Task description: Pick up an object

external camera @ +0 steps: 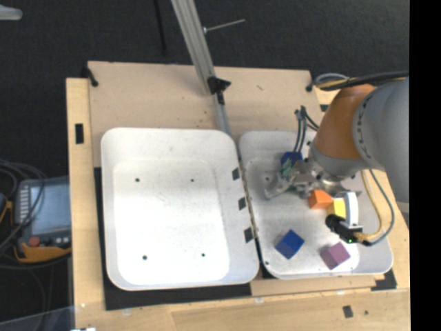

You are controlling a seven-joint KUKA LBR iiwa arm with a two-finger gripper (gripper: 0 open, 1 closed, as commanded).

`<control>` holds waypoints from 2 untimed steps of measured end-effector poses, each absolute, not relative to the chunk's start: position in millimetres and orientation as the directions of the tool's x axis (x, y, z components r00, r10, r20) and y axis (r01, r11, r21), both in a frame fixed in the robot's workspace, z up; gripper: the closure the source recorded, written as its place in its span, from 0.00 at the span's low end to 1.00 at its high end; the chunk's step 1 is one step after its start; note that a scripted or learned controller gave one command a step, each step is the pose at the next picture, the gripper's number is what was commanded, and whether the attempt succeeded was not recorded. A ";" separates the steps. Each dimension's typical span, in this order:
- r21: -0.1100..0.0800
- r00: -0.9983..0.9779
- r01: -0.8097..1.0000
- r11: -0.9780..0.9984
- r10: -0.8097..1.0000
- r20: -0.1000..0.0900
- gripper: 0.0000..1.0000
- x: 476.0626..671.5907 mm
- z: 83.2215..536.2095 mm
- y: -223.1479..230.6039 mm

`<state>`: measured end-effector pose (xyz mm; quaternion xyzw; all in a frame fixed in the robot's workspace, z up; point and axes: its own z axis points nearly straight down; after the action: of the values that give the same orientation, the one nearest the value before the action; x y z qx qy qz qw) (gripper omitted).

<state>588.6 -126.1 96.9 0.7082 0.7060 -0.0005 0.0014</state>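
Note:
The right white bin holds a blue cube near its front and a purple cube at its front right. An orange block and a yellow block lie together at mid right, partly under the wrist. My gripper hangs low over the bin's left middle, left of the orange block and well behind the blue cube. Nothing shows in its grasp. The grey arm with its orange band covers the bin's back right part.
The left white bin lies beside the right one, with a raised divider edge between them. A slanted metal pole rises behind the bins. Cables trail along the right bin's right rim.

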 end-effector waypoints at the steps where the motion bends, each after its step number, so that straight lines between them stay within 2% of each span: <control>1: 0.007 0.010 1.000 -0.010 1.000 -0.001 1.00 589.9 109.1 -126.6; 2: 0.008 -0.003 1.000 0.003 1.000 -0.002 1.00 593.7 173.4 -125.1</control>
<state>593.7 -125.1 173.4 0.7060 0.7082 0.0023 0.0034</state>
